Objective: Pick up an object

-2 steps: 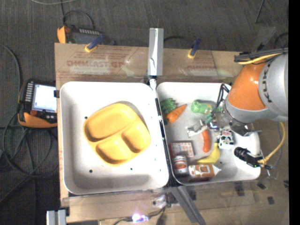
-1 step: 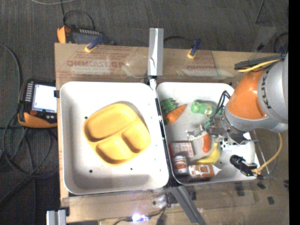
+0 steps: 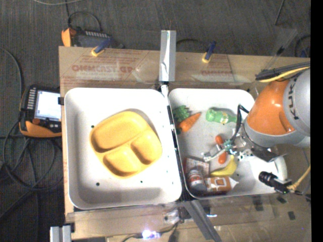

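The right bin (image 3: 212, 96) holds several small items. A toy carrot (image 3: 190, 121) with green leaves lies at its upper left, and a green bottle (image 3: 220, 116) rests on its side to the right of it. My gripper (image 3: 225, 149) is low over the bin's middle, reaching in from the grey and orange arm (image 3: 275, 115). It sits between two small orange-red pieces, one (image 3: 218, 139) just above it and one (image 3: 222, 158) just below. A yellow banana (image 3: 228, 167) lies right under the gripper. Nothing is visibly lifted.
A red and white packet (image 3: 195, 164), a small can (image 3: 196, 178) and an orange carton (image 3: 220, 184) crowd the right bin's lower edge. In the left bin (image 3: 75, 150) lies a yellow divided plate (image 3: 126, 142). A metal divider post (image 3: 167, 54) stands between the bins at the back.
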`<state>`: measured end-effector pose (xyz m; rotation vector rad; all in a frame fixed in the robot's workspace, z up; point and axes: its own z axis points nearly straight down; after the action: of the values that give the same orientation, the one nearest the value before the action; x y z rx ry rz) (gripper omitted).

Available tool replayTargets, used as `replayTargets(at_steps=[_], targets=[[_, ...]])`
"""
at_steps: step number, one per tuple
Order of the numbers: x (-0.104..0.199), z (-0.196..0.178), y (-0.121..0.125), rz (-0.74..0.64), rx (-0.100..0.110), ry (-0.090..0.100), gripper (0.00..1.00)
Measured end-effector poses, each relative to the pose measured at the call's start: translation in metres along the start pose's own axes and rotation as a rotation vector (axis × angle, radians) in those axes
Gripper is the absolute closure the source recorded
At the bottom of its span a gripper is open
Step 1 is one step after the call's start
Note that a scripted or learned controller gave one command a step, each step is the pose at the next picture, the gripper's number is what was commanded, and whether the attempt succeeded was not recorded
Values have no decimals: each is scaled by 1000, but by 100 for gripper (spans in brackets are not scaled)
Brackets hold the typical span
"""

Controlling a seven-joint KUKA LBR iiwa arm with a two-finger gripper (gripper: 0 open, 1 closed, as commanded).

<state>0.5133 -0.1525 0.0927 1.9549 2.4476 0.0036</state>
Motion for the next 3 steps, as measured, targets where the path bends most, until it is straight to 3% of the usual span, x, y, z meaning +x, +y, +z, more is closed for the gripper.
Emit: replayTargets(at_steps=[1, 2, 3], targets=[[-1, -9, 1, 2, -3, -1, 100], [-1, -9, 1, 2, -3, -1, 0], [-34, -8, 67, -61, 8, 6, 0]])
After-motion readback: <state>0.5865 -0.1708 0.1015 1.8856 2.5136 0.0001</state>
